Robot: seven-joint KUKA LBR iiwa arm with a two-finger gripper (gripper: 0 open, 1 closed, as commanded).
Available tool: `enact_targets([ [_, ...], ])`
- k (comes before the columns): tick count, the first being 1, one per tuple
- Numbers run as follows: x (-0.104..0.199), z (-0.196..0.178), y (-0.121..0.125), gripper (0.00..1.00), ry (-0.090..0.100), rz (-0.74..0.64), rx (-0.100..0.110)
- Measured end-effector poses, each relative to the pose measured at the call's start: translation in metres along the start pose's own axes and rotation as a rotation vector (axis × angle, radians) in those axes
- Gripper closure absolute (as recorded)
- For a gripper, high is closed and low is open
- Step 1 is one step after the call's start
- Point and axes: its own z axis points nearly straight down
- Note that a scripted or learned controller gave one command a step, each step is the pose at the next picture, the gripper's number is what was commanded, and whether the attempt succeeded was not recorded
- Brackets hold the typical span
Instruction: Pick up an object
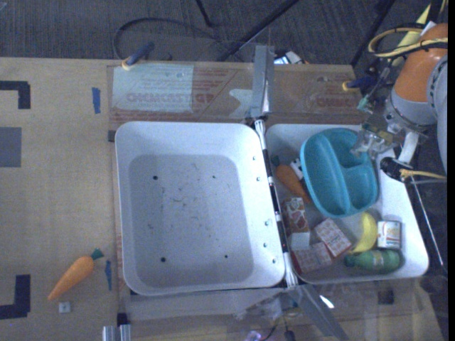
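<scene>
The right bin (419, 241) holds a blue divided bowl (338, 172) tilted against its far side. An orange carrot (290, 179) lies just left of the bowl. Along the near side lie a yellow banana (366, 231), a green bottle (373, 261), a small can (389, 234) and several small packets (316, 244). My gripper (367, 145) hangs over the bowl's far right rim, below the grey wrist with the orange band (419, 73). Nothing is visibly held in it.
The left bin (192, 204) stands beside the right one, with a metal divider (259, 91) behind them. A second toy carrot (71, 275) lies on the bench at the near left. Cables (405, 38) trail by the arm at the far right.
</scene>
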Motion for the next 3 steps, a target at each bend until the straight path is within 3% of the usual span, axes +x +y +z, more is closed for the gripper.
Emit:
enact_targets([
  [1,0.000,-0.010,0.000,1.00,-0.003,-0.003,0.002],
  [2,0.045,0.020,-0.070,1.00,-0.001,0.123,-0.022],
  [3,0.095,-0.096,-0.046,1.00,0.001,0.205,-0.003],
])
